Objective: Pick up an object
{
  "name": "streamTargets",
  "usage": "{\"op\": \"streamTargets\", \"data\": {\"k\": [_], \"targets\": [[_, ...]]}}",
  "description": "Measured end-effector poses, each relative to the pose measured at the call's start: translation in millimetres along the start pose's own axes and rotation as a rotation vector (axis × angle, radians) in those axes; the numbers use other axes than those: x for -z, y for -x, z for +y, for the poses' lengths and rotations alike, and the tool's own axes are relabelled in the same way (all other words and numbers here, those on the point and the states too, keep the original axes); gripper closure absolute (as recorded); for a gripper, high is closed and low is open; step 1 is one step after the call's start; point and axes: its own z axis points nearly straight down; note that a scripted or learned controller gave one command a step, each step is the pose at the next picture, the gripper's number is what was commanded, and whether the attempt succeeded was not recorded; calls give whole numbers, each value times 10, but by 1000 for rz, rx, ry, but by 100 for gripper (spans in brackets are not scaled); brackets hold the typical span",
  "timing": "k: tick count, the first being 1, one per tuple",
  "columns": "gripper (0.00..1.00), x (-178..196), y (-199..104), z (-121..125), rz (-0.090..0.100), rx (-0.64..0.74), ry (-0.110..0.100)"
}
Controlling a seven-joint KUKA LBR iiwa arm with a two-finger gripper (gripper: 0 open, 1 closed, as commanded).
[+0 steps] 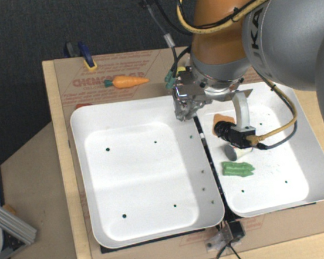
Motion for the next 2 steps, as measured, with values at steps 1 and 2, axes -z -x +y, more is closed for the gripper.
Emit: {"op": "streamTargets", "data": {"k": [1, 2], "targets": [[100, 852, -864, -43, -1, -2, 15], [100, 1290, -1354, -247, -1, -3, 9]]}}
